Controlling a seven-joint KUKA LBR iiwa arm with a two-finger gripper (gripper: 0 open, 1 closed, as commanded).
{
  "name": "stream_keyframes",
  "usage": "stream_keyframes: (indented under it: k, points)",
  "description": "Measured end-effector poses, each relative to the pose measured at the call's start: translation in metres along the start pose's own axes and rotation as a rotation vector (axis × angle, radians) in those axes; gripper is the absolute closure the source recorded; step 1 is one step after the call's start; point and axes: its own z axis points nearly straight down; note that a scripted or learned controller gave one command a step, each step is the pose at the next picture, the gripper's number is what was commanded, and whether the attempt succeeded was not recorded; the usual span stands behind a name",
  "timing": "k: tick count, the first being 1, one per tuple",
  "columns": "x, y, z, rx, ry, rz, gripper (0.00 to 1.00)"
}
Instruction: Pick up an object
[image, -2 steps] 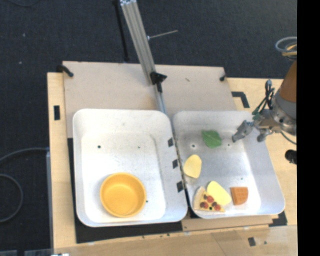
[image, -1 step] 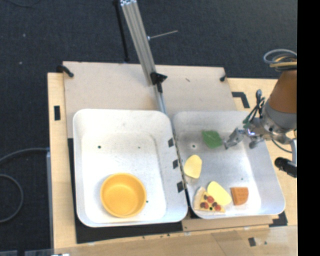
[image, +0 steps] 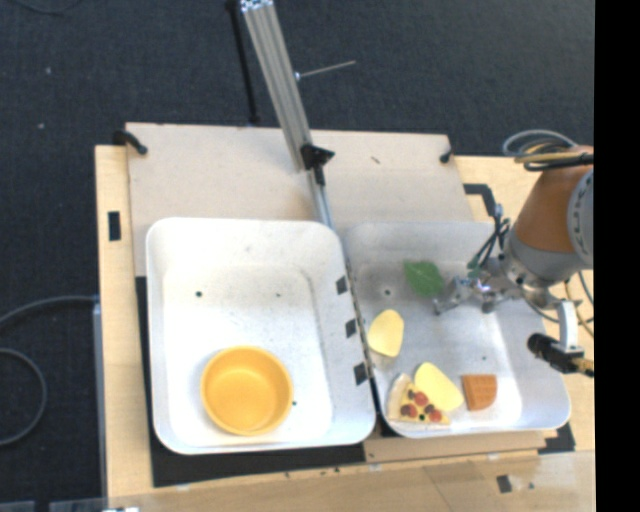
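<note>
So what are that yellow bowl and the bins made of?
The bowl looks like smooth moulded plastic: even yellow colour, soft sheen. The bins seem thin matte white plastic with rounded corners, the surface speckled with dark marks. I can't be sure of either.

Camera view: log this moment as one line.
pincer over right bin, beside green piece | nothing seen held | yellow bowl in left bin

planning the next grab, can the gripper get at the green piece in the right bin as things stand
Probably yes. The gripper sits low in the right bin, just right of the green piece, which lies flat with bare floor around it. The pale yellow piece lies apart, nearer the divider.
</note>
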Motion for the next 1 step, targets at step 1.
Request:
stream_keyframes:
  k: [1]
  points:
    - [-0.0012,0.0019,-0.0148,-0.007,-0.002,0.001,1.0]
